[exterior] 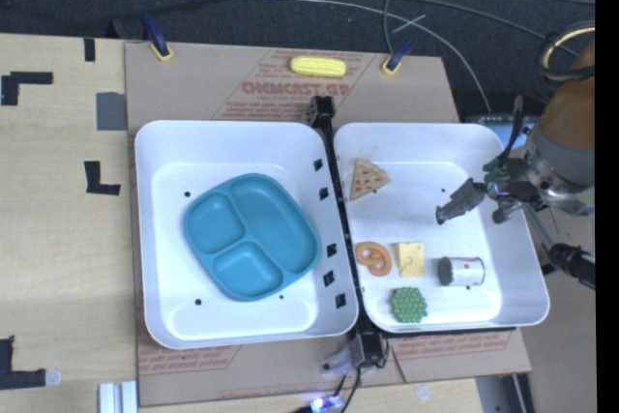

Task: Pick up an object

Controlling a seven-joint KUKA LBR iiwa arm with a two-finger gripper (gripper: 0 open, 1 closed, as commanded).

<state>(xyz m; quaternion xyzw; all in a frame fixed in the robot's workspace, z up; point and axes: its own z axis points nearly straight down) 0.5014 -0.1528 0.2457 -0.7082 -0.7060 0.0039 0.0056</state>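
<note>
The right bin [484,142] holds a tan waffle-patterned wedge [368,177], a brown pretzel [373,256], a yellow block [410,258], a small grey can lying on its side [461,271] and a green bumpy ball [408,304]. My gripper [474,211] hangs over the right part of this bin, above and slightly behind the can. Its two dark fingers are spread apart and open, with nothing between them; the left fingertip [447,213] points toward the bin's middle.
A blue divided plate [251,235] lies in the left bin [155,208]. A yellow corn-like piece [317,66] rests on the cardboard behind the bins. A black divider with clips [334,208] runs between the bins. Cables cross the dark area at the back.
</note>
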